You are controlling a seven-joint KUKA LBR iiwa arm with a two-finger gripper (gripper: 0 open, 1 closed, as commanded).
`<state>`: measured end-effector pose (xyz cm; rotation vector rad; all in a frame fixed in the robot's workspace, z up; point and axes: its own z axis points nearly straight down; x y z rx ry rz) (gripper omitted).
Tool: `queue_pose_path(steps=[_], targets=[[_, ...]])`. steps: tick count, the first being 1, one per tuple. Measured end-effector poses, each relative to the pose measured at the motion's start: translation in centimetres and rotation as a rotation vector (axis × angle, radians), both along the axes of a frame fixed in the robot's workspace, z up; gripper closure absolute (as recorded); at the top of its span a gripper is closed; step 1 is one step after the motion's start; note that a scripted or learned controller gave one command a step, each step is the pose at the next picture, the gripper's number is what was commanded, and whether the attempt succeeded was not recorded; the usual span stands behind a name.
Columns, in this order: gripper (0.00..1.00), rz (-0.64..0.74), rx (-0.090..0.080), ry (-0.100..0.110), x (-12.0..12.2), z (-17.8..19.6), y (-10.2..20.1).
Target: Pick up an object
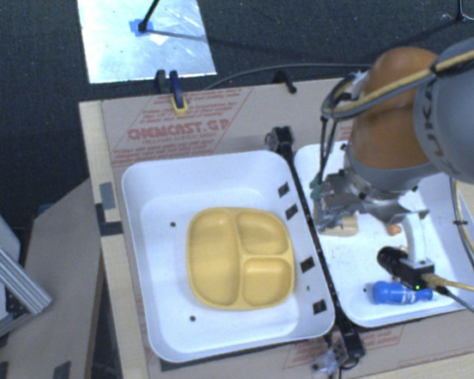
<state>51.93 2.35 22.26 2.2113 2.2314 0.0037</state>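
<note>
My gripper [335,208] is low in the right bin [459,300], near that bin's left wall. Right beneath it lies a small tan block [343,226], partly hidden by the gripper. A blue bottle-like thing [392,294] lies on its side near the bin's front edge. A small orange piece [394,229] shows just right of the gripper. The grey arm with its orange band [391,112] covers the back of this bin.
The left bin [153,239] holds a yellow divided plate [239,256] at its middle. A black-clipped divider [304,219] separates the two bins. A clamp [174,93] sits on the cardboard behind the bins.
</note>
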Motion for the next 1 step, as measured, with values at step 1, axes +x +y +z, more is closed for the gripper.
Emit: queue_pose_path(steps=[1], targets=[[1.00, 0.001, 0.001, 0.001, 0.80, -0.84, 5.07]])
